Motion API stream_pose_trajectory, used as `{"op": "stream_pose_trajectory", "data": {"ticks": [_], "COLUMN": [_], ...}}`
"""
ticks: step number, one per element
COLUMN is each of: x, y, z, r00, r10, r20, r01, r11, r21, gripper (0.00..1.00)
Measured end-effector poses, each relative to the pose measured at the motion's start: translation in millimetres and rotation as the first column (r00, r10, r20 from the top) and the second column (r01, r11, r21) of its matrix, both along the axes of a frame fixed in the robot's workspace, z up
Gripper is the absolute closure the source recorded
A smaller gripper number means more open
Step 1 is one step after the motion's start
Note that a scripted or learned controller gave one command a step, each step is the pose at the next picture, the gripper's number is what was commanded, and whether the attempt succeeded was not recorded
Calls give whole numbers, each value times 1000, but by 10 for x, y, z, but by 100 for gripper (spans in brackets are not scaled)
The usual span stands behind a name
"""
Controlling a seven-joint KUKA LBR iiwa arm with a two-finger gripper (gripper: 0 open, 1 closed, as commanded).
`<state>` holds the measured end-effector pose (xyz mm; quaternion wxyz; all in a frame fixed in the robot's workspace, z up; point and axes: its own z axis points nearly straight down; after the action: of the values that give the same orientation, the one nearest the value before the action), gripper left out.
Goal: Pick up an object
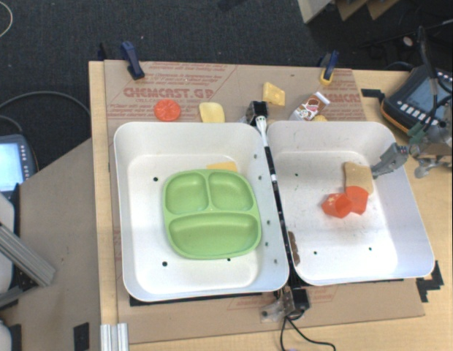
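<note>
Gripper (391, 159) hangs at the right bin's (402, 258) far right edge; its state I cannot tell. Near its tip, in this bin's far half, lie a tan block (356, 175) and an orange-red toy (345, 202), touching. Both look light and rigid; gripping the toy across its flat sides seems best.

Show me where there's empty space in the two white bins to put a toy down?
In the right bin, the floor left of and in front of the orange object and tan block is bare. In the left bin, the green divided plate takes the middle, leaving strips along the walls. The gripper crowds the right bin's far right.
</note>
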<state>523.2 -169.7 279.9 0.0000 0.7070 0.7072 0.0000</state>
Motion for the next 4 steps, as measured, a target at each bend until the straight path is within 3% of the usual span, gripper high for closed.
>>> {"op": "stream_pose_trajectory", "data": {"ticks": [1, 2, 3, 4], "x": [360, 232, 902, 418], "y": [328, 403, -37, 171], "z": [-849, -1791, -1429, -1875], "r00": [1000, 1000, 1000, 1000], "r10": [4, 0, 1, 0], "r20": [-6, 13, 11, 29], "r01": [-4, 0, -1, 0], "r11": [1000, 1000, 1000, 1000], "r21": [3, -3, -6, -16], "gripper": [0, 0, 0, 0]}}
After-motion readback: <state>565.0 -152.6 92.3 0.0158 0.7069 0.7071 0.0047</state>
